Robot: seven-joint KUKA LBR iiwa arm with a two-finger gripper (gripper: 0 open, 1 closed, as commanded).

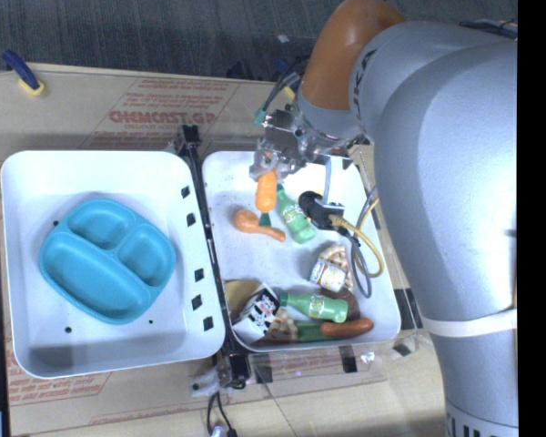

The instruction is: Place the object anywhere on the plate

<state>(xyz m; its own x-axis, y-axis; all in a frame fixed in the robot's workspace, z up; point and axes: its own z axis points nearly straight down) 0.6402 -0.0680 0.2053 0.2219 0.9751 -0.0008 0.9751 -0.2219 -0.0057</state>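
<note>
Well, the orange carrot-shaped piece (267,192) stands up near the top of the right-hand bin (226,180), and the gripper (271,159) sits right on top of it. I can't make out from here how wide the tool is set, or whether it truly has the piece; the upper end of the carrot runs up into the tool and the rest hangs below it.

What worries me is the crowd around it. A green bottle (294,217) lies just beside the carrot, touching or nearly so, and a second orange, curved piece (255,225) lies just below and to the left. If the grip is shallow or off to one side, I'd guess the carrot could slip out on the lift or on the way over, or the bottle could get dragged along. The divider wall between the bins (200,235) also has to be cleared, and a low carry could knock the piece loose there.

The blue sectioned plate (107,259) waits in the left bin (36,176), well apart from all this.

The arm comes in from the right, its big grey body over the right side of the bench, the orange band (341,48) bent down toward the bin's top edge, wrist pointing down and leftward.
</note>
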